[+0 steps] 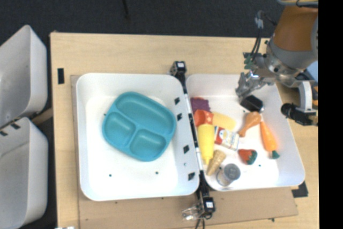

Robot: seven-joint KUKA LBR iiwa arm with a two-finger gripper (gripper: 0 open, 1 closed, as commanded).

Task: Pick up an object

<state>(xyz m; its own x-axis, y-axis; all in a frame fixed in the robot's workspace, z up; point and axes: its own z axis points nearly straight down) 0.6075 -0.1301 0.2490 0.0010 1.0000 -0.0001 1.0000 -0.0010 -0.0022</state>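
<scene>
Beside corn cob [205,142]: red-white pkt [227,138], label unreadable.

Wooden bench [134,53] under two white bins [91,169]

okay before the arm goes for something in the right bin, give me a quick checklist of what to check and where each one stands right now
1. Gripper is over the right bin: ok.
2. Nothing between its fingers yet: cannot tell, it is too dark and small.
3. A target sits close by: ok, the chicken drumstick lies just below the gripper.
4. Target has room around it: not ok, the carrot lies right beside the drumstick.
5. Rest of the pile is spread out: not ok, the corn cob, ice cream cone and small carton crowd together by the divider.
6. Blue tray stays out of the way in the left bin: ok.
</scene>
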